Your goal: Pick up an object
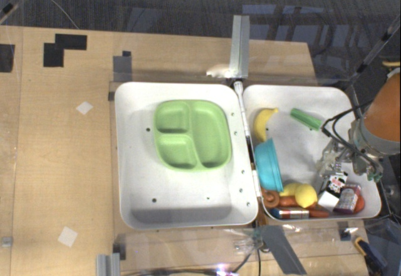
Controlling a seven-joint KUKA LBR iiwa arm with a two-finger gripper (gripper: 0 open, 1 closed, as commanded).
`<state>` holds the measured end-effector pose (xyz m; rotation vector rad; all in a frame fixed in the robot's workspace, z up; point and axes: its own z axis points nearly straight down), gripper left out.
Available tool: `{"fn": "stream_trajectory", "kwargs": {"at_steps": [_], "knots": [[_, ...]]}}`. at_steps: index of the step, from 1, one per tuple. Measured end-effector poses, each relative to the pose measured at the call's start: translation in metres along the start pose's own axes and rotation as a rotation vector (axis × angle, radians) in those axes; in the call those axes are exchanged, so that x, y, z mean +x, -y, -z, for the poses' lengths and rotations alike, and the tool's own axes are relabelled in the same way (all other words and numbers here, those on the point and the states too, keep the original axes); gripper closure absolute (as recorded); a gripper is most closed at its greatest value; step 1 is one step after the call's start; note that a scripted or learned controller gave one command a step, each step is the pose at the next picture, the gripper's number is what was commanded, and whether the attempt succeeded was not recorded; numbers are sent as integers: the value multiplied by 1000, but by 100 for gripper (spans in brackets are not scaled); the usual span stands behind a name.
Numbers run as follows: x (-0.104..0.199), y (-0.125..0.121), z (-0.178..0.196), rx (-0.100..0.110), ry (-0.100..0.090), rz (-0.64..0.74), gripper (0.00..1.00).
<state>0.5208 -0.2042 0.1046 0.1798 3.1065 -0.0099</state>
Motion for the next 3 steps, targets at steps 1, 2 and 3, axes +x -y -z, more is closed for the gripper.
{"fn": "stream_trajectory", "kwargs": {"at_steps": [1, 2, 3], "knots": [[0, -1, 0, -1, -1, 1, 0], [6, 2, -15, -2, -18, -130, 0], [20, -12, -14, 2, -12, -234, 0]]}}
